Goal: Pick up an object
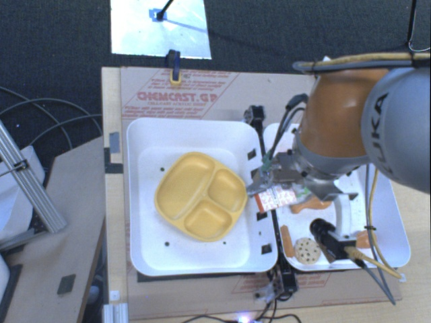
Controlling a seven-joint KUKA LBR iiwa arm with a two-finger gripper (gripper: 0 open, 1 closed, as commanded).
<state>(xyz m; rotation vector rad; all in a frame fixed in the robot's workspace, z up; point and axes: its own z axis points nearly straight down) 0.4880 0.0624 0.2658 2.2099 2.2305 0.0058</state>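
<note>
Judging by the layout, the pick is at the approach or grasp stage and cannot be confirmed as done. The arm (350,113) hangs low to the right of the plate (201,195), which lies in the left bin (138,180). The gripper (264,182) sits just beside the plate's right edge, over the wall where the two bins meet. A red-and-white packet (275,198) lies just below it, also right of the plate, and is the likely target. Contact between the two cannot be told. Whether the gripper is parted or closed cannot be told either, as the wrist body hides it. Further right of the plate, in the right bin (397,247), lie an orange piece (315,207) and a round cookie (306,249), both apart from the gripper. Remaining steps: secure a grasp, then lift the object clear.
</note>
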